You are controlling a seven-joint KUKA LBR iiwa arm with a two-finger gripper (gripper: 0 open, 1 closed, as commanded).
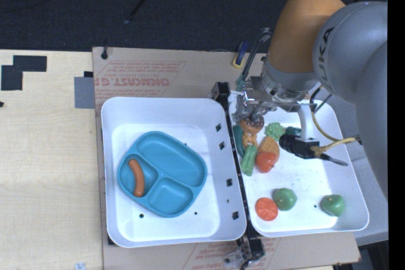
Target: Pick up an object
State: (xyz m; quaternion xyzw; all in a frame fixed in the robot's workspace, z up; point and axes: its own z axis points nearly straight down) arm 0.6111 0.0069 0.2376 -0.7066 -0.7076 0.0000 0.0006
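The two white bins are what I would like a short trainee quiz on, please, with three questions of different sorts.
1. True or false: the sausage lies on the blue plate in the left bin.
2. Which side does the arm's gripper hang over? A) left bin B) right bin C) bare bench
3. Fill in: beside the red tomato near the right bin's front lies a ____ round fruit.

Key: 1 true; 2 B; 3 green.
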